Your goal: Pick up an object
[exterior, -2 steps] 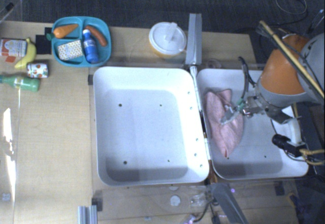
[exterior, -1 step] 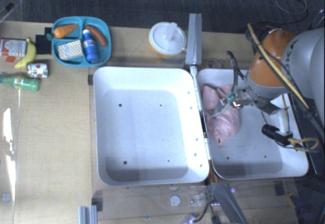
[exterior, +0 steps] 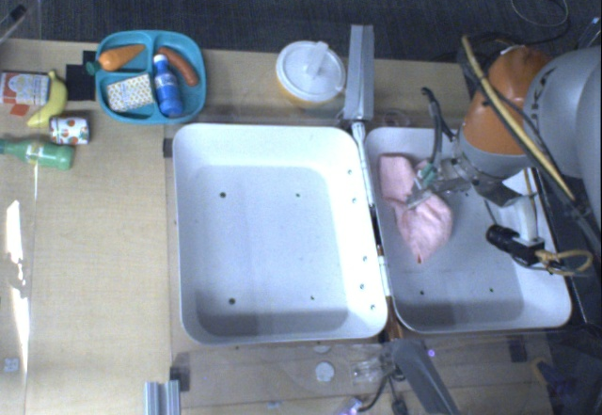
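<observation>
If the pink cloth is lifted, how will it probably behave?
Probably floppy: the cloth lies crumpled in folds, so it would likely sag. It looks thin, so likely light. Being flat, it should not roll.

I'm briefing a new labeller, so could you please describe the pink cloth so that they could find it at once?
Of the two white bins, take the right bin, nearer the arm. The pink cloth lies crumpled in its upper left part, by the side next to the other bin, just under the gripper. It is the only soft, pink thing in either bin.
</observation>
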